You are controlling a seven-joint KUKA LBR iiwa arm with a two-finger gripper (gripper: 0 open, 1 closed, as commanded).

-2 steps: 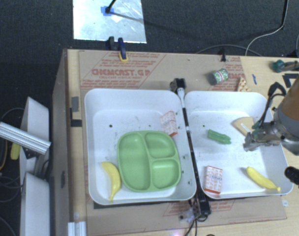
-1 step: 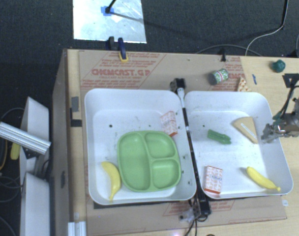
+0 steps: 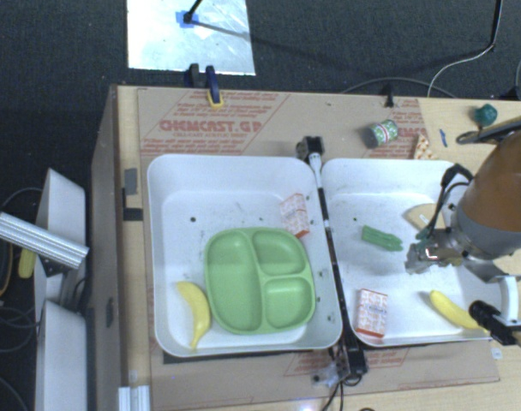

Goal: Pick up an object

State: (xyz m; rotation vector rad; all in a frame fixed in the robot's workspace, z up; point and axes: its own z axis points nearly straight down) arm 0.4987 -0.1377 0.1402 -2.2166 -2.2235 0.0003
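**Gripper poised beside the green block**

In the right white bin (image 3: 346, 197), the gripper (image 3: 425, 253) hovers near the far-right edge; whether it is clenched or released cannot be told. The small green rectangular block (image 3: 381, 238) lies just leftward, long axis slanting left-right.

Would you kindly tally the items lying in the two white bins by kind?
Bananas: 2
Small red-and-white boxes: 2
Green divided plate: 1
Green block: 1
Tan piece partly hidden by the arm: 1
Total: 7
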